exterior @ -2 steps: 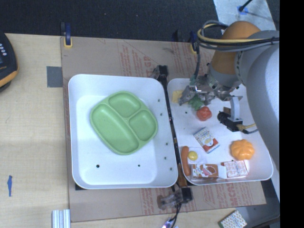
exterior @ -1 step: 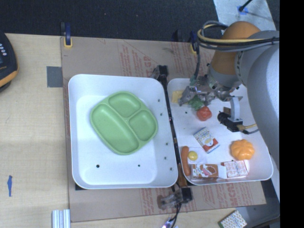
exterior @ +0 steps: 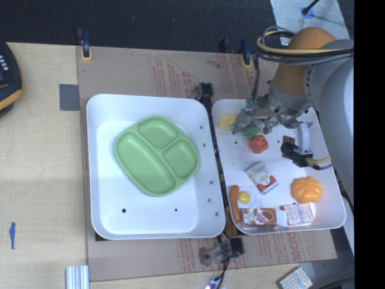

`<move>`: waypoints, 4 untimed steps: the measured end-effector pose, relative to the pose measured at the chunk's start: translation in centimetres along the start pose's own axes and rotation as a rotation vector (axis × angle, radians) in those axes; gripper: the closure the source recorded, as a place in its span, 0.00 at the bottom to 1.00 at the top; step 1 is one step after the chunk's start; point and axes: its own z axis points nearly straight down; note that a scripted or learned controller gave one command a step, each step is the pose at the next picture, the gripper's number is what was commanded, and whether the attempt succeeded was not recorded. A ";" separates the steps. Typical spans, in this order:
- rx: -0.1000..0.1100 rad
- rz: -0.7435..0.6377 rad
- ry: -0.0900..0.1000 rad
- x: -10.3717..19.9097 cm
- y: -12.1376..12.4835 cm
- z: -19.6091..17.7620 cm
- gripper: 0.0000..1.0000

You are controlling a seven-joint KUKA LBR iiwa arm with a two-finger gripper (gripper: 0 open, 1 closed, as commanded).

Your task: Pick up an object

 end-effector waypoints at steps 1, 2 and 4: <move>0.002 -0.005 -0.001 0.0 0.0 -1.0 1.00; -0.003 -0.006 0.003 7.1 -0.9 -10.5 1.00; 0.005 0.001 -0.001 1.4 -1.1 0.4 0.00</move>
